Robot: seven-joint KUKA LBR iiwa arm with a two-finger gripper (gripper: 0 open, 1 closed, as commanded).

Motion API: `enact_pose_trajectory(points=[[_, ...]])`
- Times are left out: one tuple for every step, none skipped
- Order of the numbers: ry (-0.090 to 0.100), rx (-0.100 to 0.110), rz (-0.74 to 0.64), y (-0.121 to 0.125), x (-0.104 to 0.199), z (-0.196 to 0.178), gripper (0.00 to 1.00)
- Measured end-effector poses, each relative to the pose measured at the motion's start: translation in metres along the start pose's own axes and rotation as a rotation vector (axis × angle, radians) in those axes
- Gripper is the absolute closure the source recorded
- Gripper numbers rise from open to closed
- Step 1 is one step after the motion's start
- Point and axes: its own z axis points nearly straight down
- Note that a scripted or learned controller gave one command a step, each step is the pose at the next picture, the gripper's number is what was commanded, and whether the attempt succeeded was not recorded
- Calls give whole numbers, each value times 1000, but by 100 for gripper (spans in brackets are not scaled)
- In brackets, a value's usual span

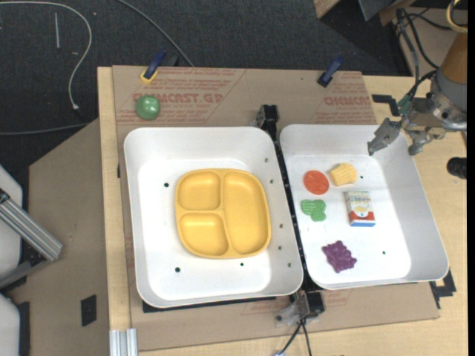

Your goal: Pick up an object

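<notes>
The right bin (415,199) holds several small toy foods: a red-orange disc (316,182), a yellow ridged piece (343,174), a green piece (314,209), a small printed carton (360,208) and a purple grape bunch (339,256). My gripper (398,139) hangs over the bin's upper right corner, up and to the right of the yellow piece. Its two fingers (379,141) are spread apart, open, with nothing between them.
A yellow divided plate (222,213) lies in the left bin (148,199). A green ball (148,107) rests on the cardboard beyond the left bin. Blue clamps (154,67) hold the board's far edge. Black fittings (268,115) sit between the bins.
</notes>
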Motion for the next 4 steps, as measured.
enact_pose_trajectory(points=[[-3,-14,-4,3,1,-9,0],[-2,-12,-3,-4,8,44,0],[-1,-8,-4,-6,16,90,0],[-1,-8,-3,-8,9,150,0]])
